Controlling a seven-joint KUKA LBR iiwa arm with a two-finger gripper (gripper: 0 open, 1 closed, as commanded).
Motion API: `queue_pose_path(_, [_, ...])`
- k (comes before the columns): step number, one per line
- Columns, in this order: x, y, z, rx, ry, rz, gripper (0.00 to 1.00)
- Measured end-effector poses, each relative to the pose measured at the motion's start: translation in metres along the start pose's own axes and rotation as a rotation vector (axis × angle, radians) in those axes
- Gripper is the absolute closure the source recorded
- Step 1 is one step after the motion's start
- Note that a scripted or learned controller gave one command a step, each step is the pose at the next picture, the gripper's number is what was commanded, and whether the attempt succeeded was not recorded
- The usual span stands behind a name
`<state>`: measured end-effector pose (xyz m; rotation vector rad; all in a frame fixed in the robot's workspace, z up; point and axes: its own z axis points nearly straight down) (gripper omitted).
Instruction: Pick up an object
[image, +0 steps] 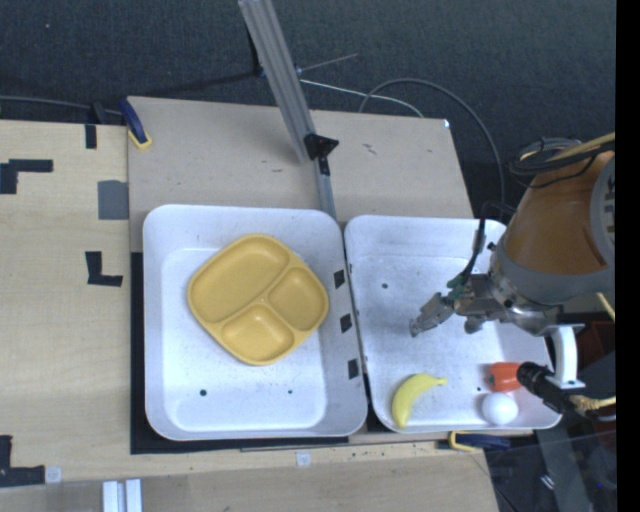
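A: Looking down on the bench now. Two white bins side by side. What's in the left bin (160, 330)?

B: A yellow plate (258, 298) with three compartments, sitting turned at an angle in the upper middle of the bin. It holds nothing. A couple of small dark specks lie on the bin floor below it.

A: And the right bin (400, 250)?

B: Three small things, all down by the near edge. A yellow banana (413, 395), curved, lies at the bottom middle. To its right, a white ball (499, 408), and just above the ball an orange piece (504, 375), almost touching it. Banana and ball are apart.

A: Where's the arm?

B: The arm (560, 230) comes in from the right, its big orange-and-grey body over the right bin's far right side. The gripper (428, 318) points left, over the middle of the right bin's bare floor.

A: Is it holding anything?

B: No, nothing sits between the fingers. The tips look drawn close together, but at this slant I cannot tell for sure if the jaws are open or closed.

A: How far from the objects?

B: The banana lies below the gripper tip, apart from it, toward the near edge. Ball and orange piece are off to its lower right, under the wrist side of the arm.

A: Anything else around?

B: A grey pole (285, 80) slants down from the top to the gap between the bins. Cables (420, 95) loop on the dark floor beyond the bench.
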<state>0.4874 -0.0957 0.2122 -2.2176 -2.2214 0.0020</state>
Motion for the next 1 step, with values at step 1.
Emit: queue_pose_path(1, [-0.0001,0.0000,-0.0001,0.000,0.000,0.000,0.00])
